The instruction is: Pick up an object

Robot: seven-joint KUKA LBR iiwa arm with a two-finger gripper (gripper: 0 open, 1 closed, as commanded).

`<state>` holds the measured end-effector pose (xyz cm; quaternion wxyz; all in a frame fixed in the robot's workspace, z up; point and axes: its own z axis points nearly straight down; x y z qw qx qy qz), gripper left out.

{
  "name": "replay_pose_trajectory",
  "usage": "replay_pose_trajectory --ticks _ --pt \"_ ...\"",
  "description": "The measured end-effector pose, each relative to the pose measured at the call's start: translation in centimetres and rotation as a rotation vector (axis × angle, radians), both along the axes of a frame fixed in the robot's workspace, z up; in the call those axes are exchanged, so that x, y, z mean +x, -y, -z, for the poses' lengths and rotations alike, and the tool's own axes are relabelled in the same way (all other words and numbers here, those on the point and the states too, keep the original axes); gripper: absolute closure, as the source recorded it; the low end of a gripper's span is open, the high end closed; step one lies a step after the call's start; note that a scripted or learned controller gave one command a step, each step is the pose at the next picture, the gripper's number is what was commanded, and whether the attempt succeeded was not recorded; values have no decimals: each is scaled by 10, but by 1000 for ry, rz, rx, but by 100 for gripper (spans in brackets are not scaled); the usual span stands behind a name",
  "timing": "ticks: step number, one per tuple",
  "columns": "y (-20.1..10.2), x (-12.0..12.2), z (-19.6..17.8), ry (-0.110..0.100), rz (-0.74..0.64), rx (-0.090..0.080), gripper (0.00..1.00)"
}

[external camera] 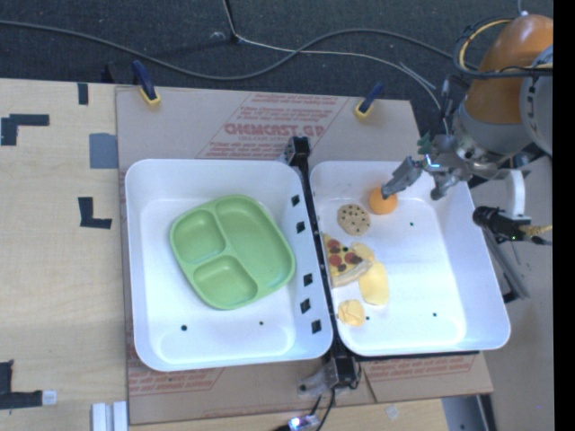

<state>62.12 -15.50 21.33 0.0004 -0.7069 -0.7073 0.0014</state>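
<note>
The gripper (420, 180) hangs with its two fingers spread and nothing between them over the right bin (449, 268)'s far edge, and the orange ball (383, 202), round with no long axis, lies just left of and below it.

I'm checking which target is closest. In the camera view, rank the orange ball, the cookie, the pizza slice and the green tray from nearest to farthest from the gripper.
From the gripper:
1. Orange ball, just beside its lower left.
2. Cookie, right bin, further left.
3. Pizza slice, below the cookie.
4. Green tray, in the left bin.
</note>
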Motion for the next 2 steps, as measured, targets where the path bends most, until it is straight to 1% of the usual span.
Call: replay_pose_trajectory --ticks 1,2 --pt "2 7 58 1 -1 -1 0" --pt "-3 5 120 -1 -1 0 0"
